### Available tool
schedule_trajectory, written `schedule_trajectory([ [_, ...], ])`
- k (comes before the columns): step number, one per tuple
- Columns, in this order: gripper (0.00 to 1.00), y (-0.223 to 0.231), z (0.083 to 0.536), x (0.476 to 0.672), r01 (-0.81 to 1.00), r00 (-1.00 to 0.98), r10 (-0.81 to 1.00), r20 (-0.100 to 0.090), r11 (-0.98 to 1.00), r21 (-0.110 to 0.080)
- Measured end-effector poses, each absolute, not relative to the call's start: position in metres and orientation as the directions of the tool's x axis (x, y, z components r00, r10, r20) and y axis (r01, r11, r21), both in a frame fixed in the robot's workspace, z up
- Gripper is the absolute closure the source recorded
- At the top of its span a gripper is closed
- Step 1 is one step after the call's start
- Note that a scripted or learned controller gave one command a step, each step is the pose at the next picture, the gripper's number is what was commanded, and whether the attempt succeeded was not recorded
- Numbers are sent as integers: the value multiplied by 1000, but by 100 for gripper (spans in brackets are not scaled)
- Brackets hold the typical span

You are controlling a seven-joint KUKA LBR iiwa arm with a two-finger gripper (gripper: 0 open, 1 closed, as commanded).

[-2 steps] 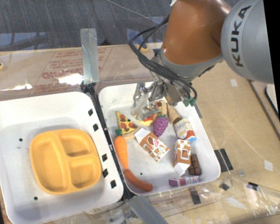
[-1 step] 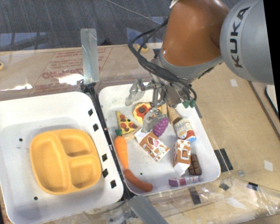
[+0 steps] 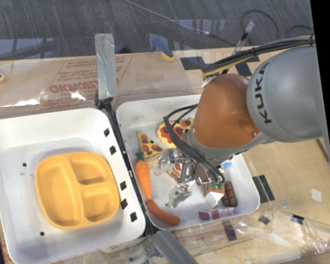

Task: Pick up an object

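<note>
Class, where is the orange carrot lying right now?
The carrot lies in the right-hand bin, along its left wall, just below the pizza slice and above the sausage.

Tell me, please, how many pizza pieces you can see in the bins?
2: a pizza slice at the right bin's upper left, and a round pizza beside it, partly under the arm, which may hide more.

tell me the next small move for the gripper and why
Probably a short descent straight down. The gripper sits low over the right bin, in the bare patch between the carrot, the sausage and the chocolate bar, with nothing visibly between its fingers yet.
</note>
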State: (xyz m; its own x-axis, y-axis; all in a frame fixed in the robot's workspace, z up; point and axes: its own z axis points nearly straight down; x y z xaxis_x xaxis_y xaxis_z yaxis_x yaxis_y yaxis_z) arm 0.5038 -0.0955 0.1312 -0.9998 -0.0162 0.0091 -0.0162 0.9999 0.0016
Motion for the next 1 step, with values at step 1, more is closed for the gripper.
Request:
schedule_trajectory([
  [1,0,-92,91,538,73,-997,73,-1,997,-1],
])
